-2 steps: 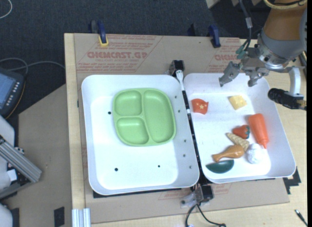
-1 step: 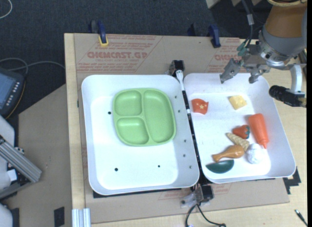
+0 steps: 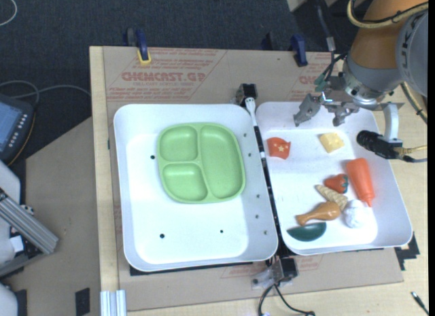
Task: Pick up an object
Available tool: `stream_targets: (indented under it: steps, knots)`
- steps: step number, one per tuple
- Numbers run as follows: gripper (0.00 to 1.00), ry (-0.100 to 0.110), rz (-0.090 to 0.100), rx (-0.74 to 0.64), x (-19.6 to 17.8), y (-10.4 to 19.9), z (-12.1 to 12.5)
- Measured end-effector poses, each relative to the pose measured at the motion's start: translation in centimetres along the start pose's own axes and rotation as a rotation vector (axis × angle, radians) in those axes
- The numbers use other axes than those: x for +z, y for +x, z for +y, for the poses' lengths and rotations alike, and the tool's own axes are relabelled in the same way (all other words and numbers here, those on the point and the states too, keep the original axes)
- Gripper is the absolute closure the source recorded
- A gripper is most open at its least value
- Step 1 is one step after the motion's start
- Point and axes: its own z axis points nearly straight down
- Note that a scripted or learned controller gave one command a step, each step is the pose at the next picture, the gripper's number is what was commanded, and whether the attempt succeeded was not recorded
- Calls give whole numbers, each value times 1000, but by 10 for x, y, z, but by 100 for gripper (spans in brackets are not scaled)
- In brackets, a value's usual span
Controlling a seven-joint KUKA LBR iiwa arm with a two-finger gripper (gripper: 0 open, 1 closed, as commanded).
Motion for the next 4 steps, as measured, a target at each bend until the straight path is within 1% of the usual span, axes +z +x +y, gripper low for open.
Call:
stream_targets:
  steps: [1, 2, 3, 4]
  knots:
    - [0, 2, 1, 2, 64, 2, -2]
    - [0, -9, -1, 2, 103, 2, 0]
    - [100, -8, -1, 3, 93, 2, -1]
    - [100, -12, -2, 1, 43, 1, 10]
